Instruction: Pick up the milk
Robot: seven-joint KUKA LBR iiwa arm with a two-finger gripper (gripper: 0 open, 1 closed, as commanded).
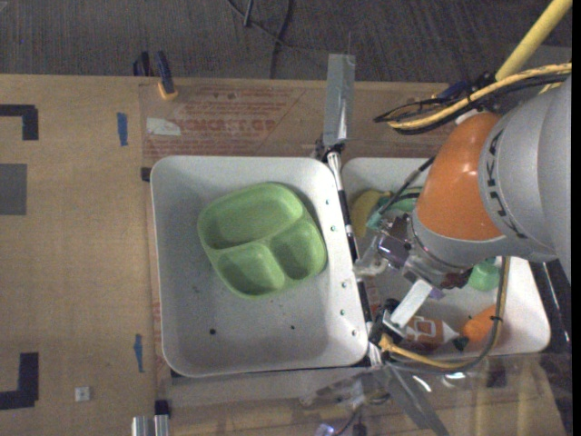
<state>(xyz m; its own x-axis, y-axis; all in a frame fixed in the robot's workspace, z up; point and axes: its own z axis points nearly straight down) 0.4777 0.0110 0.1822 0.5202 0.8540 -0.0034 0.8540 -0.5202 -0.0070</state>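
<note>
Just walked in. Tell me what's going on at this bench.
A grey and orange robot arm reaches in from the right and hangs low over the right bin. Its gripper sits near that bin's left wall, just above a small carton with brown print that may be the milk; nothing is visibly gripped. Around the arm lie a yellow item, a green one and an orange one. The left bin holds a green divided plate.
</note>
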